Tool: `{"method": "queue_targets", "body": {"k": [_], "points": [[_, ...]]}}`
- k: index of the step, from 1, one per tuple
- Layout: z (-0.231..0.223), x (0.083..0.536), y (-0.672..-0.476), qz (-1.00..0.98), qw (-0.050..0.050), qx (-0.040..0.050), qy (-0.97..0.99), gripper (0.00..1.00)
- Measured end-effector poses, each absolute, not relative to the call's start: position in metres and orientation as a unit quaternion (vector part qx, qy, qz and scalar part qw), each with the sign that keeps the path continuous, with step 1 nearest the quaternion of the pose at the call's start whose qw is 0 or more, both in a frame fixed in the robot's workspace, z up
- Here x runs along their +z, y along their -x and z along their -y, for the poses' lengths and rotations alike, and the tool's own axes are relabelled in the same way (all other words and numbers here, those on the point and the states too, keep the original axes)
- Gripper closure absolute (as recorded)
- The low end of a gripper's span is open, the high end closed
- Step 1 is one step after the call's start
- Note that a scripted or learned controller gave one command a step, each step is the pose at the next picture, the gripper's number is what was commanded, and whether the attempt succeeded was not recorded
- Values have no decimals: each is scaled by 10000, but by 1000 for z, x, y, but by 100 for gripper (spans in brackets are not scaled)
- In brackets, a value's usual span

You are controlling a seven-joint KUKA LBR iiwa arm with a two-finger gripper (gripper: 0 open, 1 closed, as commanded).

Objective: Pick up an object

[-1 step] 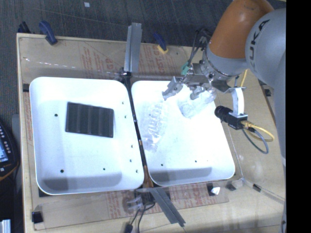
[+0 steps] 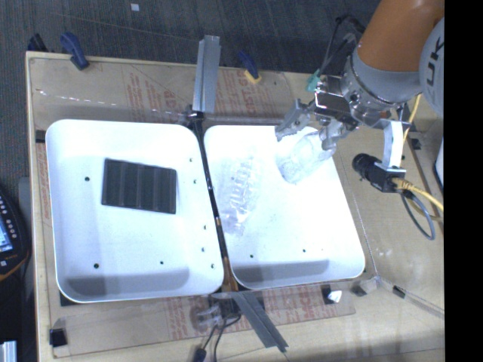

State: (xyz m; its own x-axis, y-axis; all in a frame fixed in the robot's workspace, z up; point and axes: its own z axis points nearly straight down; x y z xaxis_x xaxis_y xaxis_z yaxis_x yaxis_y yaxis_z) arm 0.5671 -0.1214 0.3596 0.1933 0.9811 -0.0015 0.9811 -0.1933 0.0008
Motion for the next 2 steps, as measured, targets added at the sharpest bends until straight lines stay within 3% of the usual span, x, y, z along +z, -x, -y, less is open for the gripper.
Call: {"method": "queue_targets", "body": {"k": [1,2], "points": [[148,314,-542,-6174,-6,-17,-7867,0],[204,299,-558,-5885,-4,-17,-8085,0]]}}
